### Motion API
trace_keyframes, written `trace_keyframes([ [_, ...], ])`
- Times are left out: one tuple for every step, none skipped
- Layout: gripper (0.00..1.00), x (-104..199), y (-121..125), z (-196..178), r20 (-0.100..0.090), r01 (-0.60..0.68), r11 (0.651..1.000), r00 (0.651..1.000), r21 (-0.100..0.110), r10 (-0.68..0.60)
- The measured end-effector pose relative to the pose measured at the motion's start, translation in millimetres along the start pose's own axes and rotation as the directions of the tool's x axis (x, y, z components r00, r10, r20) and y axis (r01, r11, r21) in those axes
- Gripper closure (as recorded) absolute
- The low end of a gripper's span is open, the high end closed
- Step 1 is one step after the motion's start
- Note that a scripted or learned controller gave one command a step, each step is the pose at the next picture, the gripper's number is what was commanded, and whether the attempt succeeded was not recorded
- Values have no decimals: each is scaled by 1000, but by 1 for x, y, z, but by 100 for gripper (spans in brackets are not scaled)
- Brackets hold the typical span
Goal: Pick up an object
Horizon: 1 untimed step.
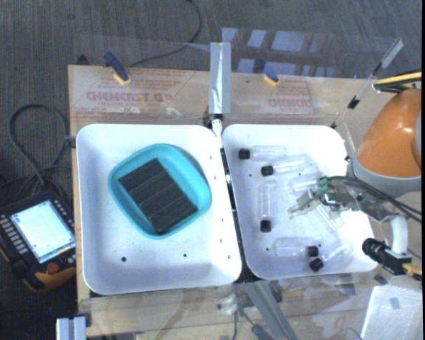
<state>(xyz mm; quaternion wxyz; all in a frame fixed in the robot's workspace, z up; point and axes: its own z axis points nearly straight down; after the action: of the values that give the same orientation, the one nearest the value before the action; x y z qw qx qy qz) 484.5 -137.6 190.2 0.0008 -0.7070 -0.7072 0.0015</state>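
Several clear vials with black caps lie scattered in the right bin (340, 142). One vial (263, 151) lies near the bin's back left and another (283, 167) just below it. A third vial (265, 207) lies lengthwise near the left wall, and one more (295, 247) rests by the front wall beside a loose black cap (316, 264). My gripper (308, 198) hangs low over the right middle of this bin, among faint clear vials. The view does not show whether anything is in it.
The left bin (99, 261) holds a teal dish (124, 172) with a black ribbed block (158, 195) in it. The arm's orange band (393, 140) and its cables overhang the right bin's right edge. A teach pendant (35, 236) lies left of the bench.
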Motion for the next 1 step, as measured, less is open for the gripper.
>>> trace_keyframes([
  [0,3,76,90,1,139,990,990,-3,-139],
])
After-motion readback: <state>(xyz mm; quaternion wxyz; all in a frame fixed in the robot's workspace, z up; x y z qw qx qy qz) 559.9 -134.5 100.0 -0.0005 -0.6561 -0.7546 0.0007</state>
